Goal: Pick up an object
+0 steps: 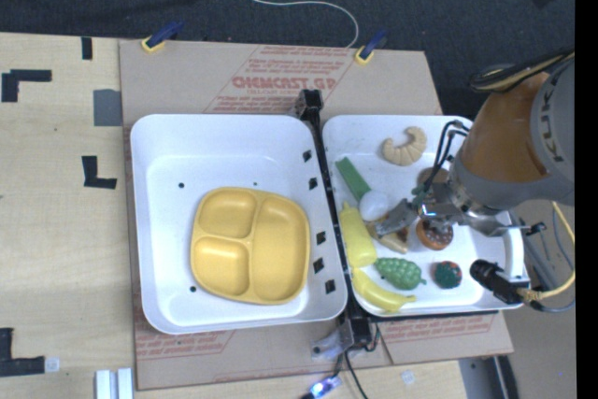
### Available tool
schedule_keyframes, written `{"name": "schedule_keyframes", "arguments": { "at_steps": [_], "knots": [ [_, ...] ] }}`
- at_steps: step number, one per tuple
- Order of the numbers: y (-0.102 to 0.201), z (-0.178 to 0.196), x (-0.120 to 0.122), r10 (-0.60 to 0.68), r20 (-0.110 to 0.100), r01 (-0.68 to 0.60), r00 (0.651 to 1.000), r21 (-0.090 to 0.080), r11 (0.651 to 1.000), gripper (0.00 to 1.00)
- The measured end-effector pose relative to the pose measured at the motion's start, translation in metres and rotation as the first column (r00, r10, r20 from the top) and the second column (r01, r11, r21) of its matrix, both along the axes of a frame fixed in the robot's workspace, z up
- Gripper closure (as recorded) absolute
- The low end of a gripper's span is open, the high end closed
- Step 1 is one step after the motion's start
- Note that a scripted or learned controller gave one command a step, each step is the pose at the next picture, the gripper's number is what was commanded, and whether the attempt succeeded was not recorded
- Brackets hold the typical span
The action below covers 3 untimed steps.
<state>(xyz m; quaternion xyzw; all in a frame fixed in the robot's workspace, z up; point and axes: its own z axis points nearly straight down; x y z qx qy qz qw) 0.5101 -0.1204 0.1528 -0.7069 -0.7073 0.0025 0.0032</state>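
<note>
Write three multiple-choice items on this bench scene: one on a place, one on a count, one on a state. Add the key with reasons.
1. Where does the yellow divided plastic plate lie?
A. left white bin
B. right white bin
C. on the cardboard

2. How many compartments does the plate have?
A. two
B. three
C. five

3. Where is the two-finger gripper?
A. over the plate
B. outside both bins
C. low in the right bin among the toy foods

Key:
1 A, the plate lies flat in the left bin.
2 B, its ridges mark off three sections.
3 C, it sits beside the pale slice, below the tan croissant.
</note>
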Motion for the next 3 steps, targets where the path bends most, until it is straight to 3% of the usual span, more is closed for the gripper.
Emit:
{"name": "schedule_keyframes", "arguments": {
  "at_steps": [1,2,3],
  "knots": [
    [-0.006,-0.055,0.002,-0.008,0.022,0.008,1.000,-0.014,1.000,0.00],
    [-0.012,-0.064,0.006,-0.004,0.024,0.004,1.000,-0.015,1.000,0.00],
    [-0.012,-0.052,0.006,-0.004,0.026,0.004,1.000,-0.016,1.000,1.00]
  ]
}}
